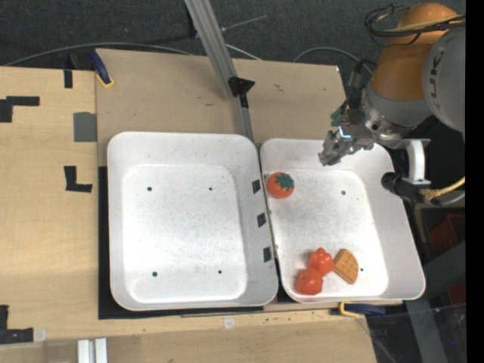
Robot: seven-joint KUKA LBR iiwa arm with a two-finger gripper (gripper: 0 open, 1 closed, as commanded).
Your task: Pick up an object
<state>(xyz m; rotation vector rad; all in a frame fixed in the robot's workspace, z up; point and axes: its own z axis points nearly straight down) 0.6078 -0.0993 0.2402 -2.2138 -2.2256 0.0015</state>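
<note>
The hand [333, 151] is hanging over the far rim of the right bin [401, 237], near that bin's back edge; whether it is released or clenched cannot be told from this view, and nothing is showing in its grip. The grey arm [412, 59] with its orange band is reaching in from beyond the right bin's far right corner.

Inside the right bin, a tomato [280, 185] with a green top is lying near the bin's left wall, a little toward the front and to the left of the hand, apart from it. At the bin's front edge, well apart from the hand, a red pepper [314, 270] is sitting just beside a small waffle [345, 265], the waffle on the pepper's right.

The left bin [121, 225] is sitting against the right bin's left wall on the table [162, 89].
</note>
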